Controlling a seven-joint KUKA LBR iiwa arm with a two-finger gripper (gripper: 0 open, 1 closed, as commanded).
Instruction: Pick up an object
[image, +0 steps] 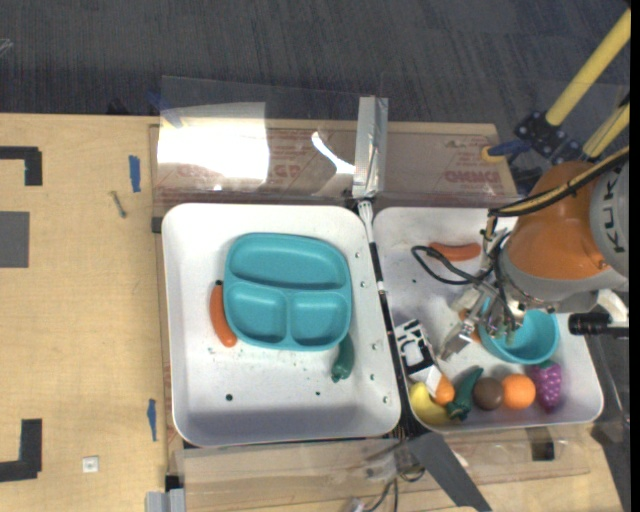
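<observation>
The two-finger gripper (470, 325) hangs low in the right white bin (590, 405), fingers parted with nothing between them, positioned beside the shallow teal plastic bowl (530, 340), its likely target

This looks like a robotics lab or test bench rather than a home. A grey and orange robot arm (560, 240) reaches over two white bins (190, 300) set into a plywood bench (70, 300). Black tape marks (28, 165) sit on the wood, clear plastic sheeting (260, 150) lies behind, and plastic toy fruit (505, 390) fills one bin.
</observation>
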